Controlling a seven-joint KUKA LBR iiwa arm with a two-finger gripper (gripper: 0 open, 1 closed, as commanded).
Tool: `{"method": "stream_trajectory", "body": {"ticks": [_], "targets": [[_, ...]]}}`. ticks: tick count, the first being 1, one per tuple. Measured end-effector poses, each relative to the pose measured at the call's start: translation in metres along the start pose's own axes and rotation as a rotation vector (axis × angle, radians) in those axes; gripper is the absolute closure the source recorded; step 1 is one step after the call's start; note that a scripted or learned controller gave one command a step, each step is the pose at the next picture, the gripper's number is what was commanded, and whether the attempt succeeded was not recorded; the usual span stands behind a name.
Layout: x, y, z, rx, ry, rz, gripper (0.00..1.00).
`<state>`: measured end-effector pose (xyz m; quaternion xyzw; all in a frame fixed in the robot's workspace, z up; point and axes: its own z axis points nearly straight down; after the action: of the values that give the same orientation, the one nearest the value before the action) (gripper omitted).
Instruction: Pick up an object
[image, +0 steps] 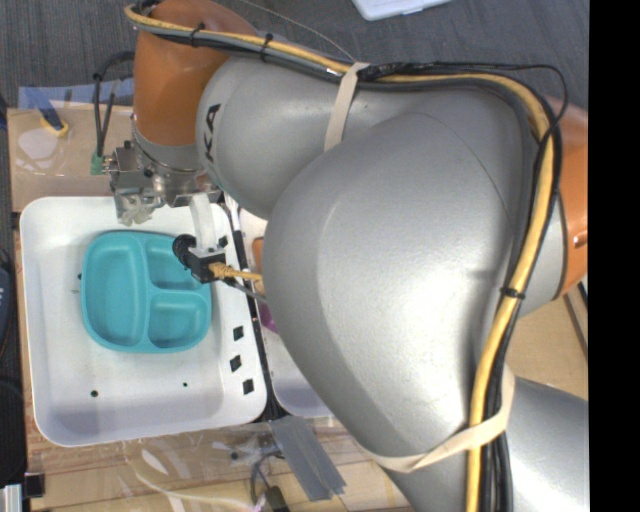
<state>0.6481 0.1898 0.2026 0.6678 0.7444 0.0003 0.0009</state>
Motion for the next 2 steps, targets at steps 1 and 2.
{"method": "stream_trajectory", "body": {"ticks": [1, 2], "targets": [[-0.088, 0.001, -0.085, -0.005, -0.001, 0.098, 1.00], [-0.006, 0.004, 0.007, 0.015, -0.002, 0.291, 1.00]]}}
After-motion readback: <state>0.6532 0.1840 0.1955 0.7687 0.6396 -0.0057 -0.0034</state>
